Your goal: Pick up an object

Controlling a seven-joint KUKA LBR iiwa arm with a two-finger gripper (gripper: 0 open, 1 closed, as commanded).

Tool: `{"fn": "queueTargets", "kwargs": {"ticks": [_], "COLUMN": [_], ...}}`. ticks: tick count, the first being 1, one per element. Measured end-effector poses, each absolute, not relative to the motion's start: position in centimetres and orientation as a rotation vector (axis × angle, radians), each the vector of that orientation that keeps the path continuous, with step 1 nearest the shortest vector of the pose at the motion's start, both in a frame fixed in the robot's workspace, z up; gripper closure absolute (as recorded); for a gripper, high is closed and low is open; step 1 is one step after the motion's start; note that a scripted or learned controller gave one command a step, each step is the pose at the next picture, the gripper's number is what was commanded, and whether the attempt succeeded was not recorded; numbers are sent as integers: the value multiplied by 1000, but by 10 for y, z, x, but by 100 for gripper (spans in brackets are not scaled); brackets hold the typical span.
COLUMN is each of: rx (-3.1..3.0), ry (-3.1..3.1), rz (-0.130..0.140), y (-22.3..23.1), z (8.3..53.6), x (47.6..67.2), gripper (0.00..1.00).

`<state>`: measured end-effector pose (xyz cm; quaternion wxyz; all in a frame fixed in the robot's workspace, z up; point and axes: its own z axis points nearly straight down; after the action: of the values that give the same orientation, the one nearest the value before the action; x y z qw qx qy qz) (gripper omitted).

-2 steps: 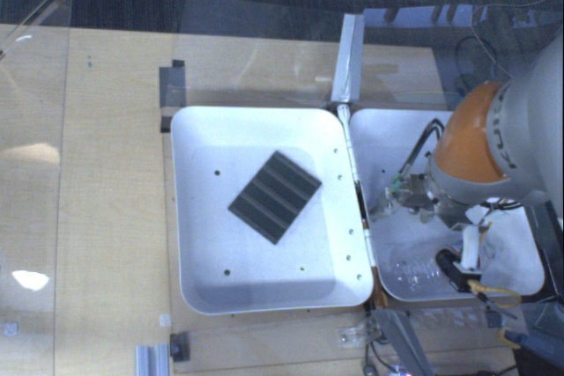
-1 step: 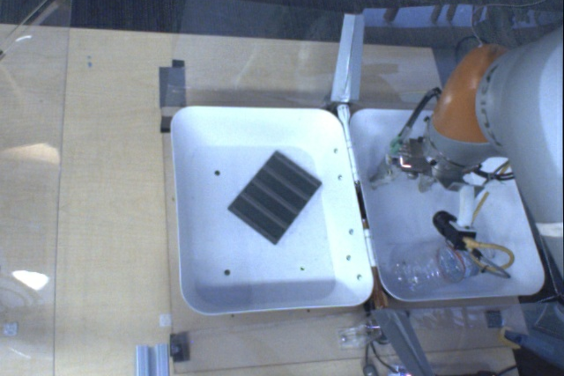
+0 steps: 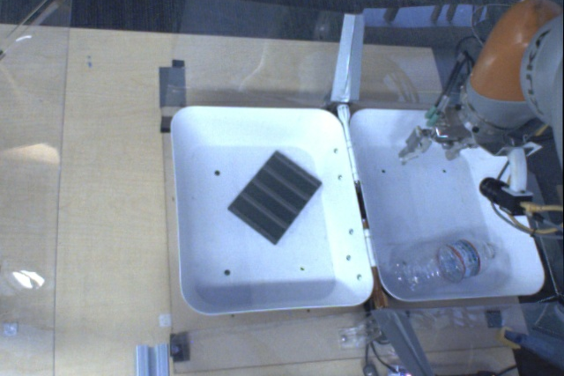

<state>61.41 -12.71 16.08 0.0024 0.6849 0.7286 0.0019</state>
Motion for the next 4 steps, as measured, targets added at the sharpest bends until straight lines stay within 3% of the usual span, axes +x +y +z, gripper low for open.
{"fn": "queueTargets", "kwargs": {"ticks": [1, 2, 3, 4], "rx": [2135, 2337, 2477, 2379], "ry": [2300, 2099, 1928, 2035], "rz": [6, 4, 4, 19], "y": [-101, -64, -144, -87], "z": [178, 184, 207, 90], "x": [523, 500, 488, 492], "gripper": [0, 0, 0, 0]}}
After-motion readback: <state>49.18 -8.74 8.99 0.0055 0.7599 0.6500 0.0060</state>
